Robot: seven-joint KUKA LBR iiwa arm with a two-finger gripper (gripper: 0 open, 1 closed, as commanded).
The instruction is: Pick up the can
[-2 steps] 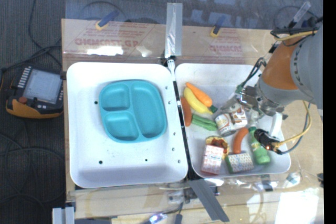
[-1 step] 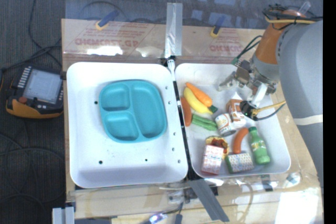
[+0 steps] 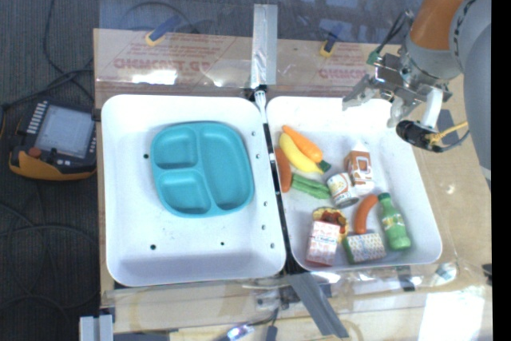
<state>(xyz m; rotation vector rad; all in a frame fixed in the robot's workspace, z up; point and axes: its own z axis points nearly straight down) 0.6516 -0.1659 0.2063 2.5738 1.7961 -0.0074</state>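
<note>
A small can (image 3: 341, 188) with a white label lies in the middle of the right bin (image 3: 423, 196), touching an orange-and-white container (image 3: 360, 169) on its right. My gripper (image 3: 374, 106) hangs over the far edge of that bin, above and to the right of the can and well apart from it. Its two fingers are spread open with nothing between them.
Around the can lie a carrot (image 3: 302, 144), a banana (image 3: 300, 160), a green vegetable (image 3: 311, 187), a sausage (image 3: 364, 212), a green bottle (image 3: 393, 223), a red-white carton (image 3: 323, 240) and a small box (image 3: 364, 247). The left bin (image 3: 128, 251) holds a blue divided plate (image 3: 200, 168).
</note>
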